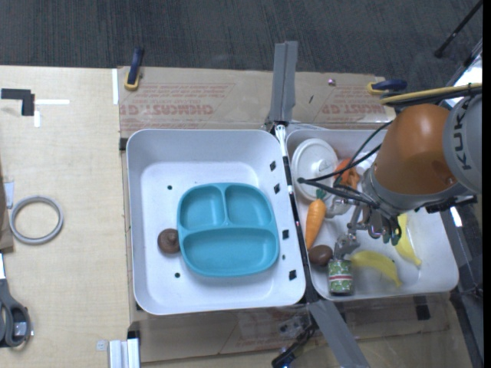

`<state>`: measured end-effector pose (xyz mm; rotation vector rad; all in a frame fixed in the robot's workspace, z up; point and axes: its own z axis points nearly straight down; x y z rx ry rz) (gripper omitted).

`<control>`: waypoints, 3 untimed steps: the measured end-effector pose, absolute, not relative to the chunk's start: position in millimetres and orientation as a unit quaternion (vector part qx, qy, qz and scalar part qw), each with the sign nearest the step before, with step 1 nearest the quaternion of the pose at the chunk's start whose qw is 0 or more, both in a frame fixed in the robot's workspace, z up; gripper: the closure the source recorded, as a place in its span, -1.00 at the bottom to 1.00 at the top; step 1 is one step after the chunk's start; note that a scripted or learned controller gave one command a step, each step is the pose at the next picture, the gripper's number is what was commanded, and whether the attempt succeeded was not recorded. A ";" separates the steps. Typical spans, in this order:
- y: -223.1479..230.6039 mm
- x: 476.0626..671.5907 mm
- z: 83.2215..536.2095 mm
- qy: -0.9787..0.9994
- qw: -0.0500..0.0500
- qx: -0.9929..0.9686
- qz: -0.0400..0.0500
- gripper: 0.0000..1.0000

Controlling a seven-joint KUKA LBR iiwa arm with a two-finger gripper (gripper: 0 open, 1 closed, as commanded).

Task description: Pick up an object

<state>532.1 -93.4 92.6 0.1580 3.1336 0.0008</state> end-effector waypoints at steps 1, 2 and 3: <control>-102.8 614.2 93.3 0.985 0.001 0.170 0.000 -1.00; -103.6 615.6 103.5 0.986 0.004 0.169 -0.002 1.00; -164.3 605.7 111.5 0.996 0.003 0.093 -0.001 1.00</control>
